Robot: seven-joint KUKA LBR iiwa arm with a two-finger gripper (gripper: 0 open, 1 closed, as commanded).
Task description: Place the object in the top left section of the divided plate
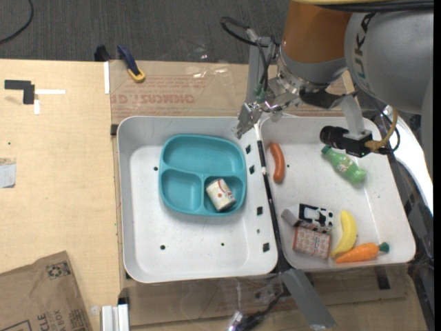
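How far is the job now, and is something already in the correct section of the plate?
Nothing looks done: the top left section of the teal divided plate is bare. A small white cup lies in its lower right section, which is not the target. The pincer is above the far edge between the bins, with nothing visible in it. Left to do: grasp an object, perhaps the sausage, and set it in that section.

The divided plate (186, 158) lies in the left bin (138, 240), holding a cup (220, 194).

Arm (358, 19) cropped by top edge; green bottle's (346, 164) top behind black fitting (342, 138).
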